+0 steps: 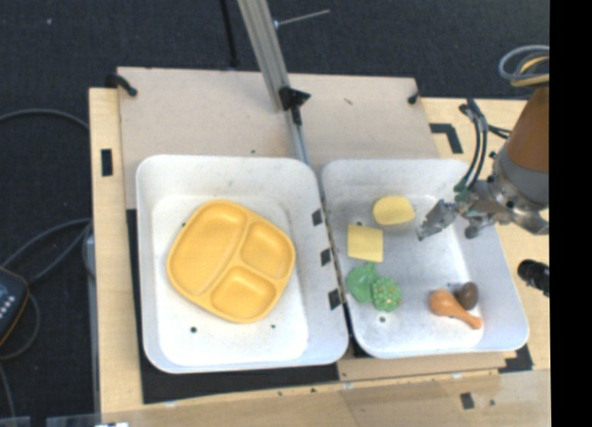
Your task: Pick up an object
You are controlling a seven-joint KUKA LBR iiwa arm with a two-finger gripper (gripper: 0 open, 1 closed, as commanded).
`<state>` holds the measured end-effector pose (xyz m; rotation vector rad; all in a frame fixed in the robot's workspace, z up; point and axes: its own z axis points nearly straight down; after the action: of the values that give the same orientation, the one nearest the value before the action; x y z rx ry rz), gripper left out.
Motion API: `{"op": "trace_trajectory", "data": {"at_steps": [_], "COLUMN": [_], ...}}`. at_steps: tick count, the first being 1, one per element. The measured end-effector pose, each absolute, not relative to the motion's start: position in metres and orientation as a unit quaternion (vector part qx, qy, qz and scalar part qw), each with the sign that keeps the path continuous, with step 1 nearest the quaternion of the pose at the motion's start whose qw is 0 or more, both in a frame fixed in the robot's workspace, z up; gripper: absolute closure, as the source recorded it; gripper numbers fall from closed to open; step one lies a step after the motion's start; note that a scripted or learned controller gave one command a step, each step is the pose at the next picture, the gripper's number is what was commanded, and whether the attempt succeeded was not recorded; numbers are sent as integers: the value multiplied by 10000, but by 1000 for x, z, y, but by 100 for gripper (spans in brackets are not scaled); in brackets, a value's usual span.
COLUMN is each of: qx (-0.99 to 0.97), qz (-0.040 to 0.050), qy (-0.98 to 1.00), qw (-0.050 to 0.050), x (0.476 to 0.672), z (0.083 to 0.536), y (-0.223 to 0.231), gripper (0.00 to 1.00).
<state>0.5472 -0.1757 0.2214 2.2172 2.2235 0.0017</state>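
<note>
The right bin (407, 342) holds a rounded yellow piece (393, 210), a pale yellow square block (365, 243), a green bumpy toy (374, 287) and an orange toy with a dark brown end (454, 304). My gripper (456, 219) hangs over the right half of that bin, to the right of the rounded yellow piece and above the orange toy. Its fingers look spread apart, and nothing sits between them. The arm's orange band (530, 134) rises at the right edge.
The left bin (157, 185) carries a yellow compartment plate (231, 260). A slanted metal bar (264, 32) runs from the top down to the gap between the bins. Cables (476, 143) hang beside the wrist.
</note>
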Motion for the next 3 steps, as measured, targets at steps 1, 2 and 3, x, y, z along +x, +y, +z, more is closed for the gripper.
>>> {"op": "trace_trajectory", "data": {"at_steps": [1, 2, 3], "qx": [7065, 7071, 7072], "qz": [7, -19, -17], "qy": [7077, 7071, 7071], "qw": [7, -14, -12], "x": [547, 547, 545], "z": [221, 158, 106], "y": [-176, -179, -180], "gripper": [0, 0, 0]}}
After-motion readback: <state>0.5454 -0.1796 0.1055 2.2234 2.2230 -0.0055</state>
